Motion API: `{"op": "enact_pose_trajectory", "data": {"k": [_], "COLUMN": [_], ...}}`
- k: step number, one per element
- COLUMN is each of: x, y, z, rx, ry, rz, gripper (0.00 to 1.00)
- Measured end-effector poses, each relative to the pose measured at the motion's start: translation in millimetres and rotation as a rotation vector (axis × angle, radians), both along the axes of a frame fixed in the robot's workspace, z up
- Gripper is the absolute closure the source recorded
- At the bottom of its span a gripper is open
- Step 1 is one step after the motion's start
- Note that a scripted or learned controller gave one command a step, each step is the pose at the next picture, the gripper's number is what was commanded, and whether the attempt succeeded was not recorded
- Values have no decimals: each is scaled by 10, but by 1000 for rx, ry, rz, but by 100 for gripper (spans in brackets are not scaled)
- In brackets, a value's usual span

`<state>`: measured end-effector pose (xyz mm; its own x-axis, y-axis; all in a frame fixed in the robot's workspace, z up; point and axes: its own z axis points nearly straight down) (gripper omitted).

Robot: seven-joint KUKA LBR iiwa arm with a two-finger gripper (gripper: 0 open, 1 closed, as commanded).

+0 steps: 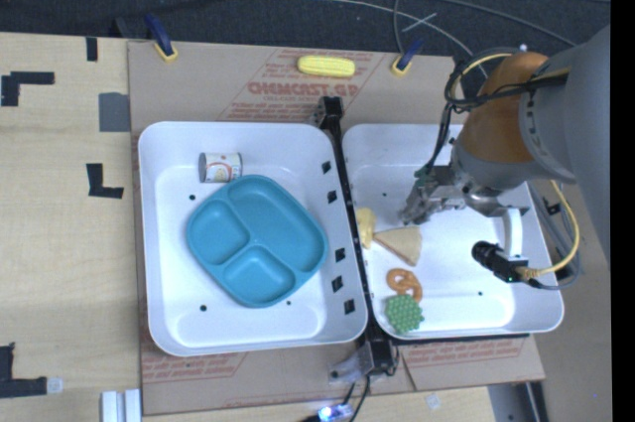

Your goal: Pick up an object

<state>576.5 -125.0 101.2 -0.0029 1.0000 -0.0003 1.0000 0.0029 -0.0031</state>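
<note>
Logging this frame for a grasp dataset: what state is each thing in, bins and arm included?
Blue tray: flat in left bin, compartments up.
Can: on its side in left bin, beside the tray.
Wedge: lying flat in right bin.
Pretzel: flat, in right bin.
Green piece: by right bin's near wall.
Corn: lying on the cardboard behind the bins.
Tool: low in right bin, above the wedge.

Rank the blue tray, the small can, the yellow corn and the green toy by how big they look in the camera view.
1. blue tray
2. yellow corn
3. small can and green toy look about alike, so I won't rank them.
</note>
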Motion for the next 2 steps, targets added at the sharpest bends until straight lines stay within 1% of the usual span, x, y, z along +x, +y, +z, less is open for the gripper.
{"op": "enact_pose_trajectory", "data": {"k": [1, 2], "x": [-71, -63], "y": [-23, -105], "z": [589, 1050], "rx": [0, -1], "ry": [-6, -6], "rz": [-3, -3], "gripper": [100, 100]}}
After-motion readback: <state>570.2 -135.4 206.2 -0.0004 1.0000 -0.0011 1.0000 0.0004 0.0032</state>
